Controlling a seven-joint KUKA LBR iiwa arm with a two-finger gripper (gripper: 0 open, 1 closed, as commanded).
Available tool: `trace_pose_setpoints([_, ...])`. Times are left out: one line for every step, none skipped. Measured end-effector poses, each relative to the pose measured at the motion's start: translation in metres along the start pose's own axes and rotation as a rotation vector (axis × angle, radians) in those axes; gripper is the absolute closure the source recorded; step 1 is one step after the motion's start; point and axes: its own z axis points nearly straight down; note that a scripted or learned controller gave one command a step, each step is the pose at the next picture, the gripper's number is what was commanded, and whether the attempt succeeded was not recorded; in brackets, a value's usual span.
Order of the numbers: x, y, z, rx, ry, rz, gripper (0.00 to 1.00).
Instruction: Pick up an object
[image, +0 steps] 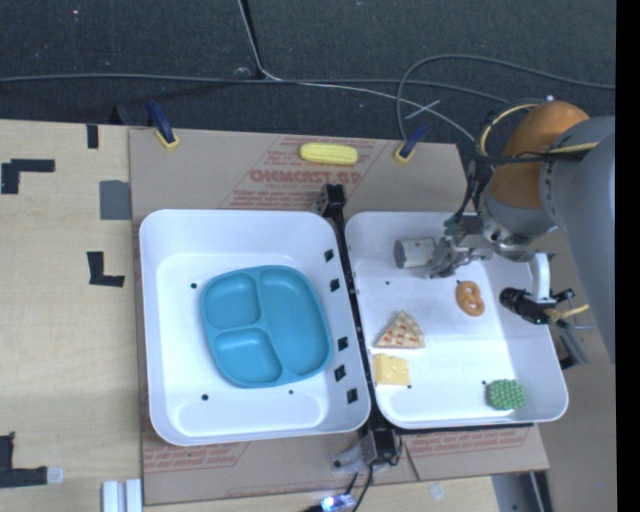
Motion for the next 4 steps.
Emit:
trace_pose_setpoints([-0.002,0.002,-0.064,-0.01,-0.001,0.006,1.0])
trace_pose_setpoints([-0.006,0.0,-0.125,-0.007,-0.001,0.006,1.0])
trace_pose_setpoints([-0.004,-0.007,-0.187,-0.01,-0.001,0.006,1.0])
trace_pose_setpoints([0.047,-0.01,-0.17,-0.003,0.0,0.004,1.0])
